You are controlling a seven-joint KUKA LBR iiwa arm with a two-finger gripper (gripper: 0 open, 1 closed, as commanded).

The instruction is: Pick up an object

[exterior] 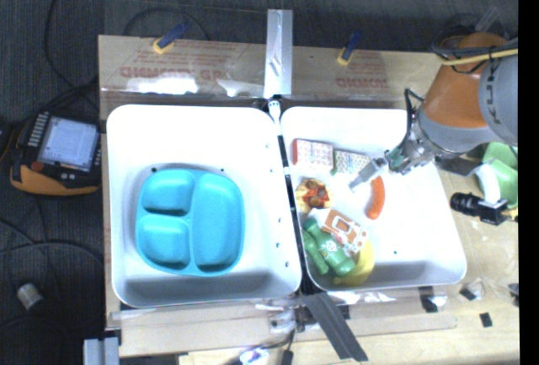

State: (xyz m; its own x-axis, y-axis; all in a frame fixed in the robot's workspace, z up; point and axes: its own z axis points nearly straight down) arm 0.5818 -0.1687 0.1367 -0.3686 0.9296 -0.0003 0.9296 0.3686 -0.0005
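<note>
Gripper [368,175] over right bin [421,266], just beside orange carrot-like item [376,197]; blue divided tray [190,220] in left bin [126,186].

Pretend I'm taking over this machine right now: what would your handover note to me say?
Gripper: low in the right bin, just beside the top of the orange carrot-like piece; I cannot tell whether it is open or shut, and nothing is visibly held.
Things: carrot piece, two small packets at the far wall, and a pile by the divider, including a green bottle and a yellow banana. Left bin holds a blue divided plate.
Done: nothing lifted.
Left: grasp one item and raise it.
</note>
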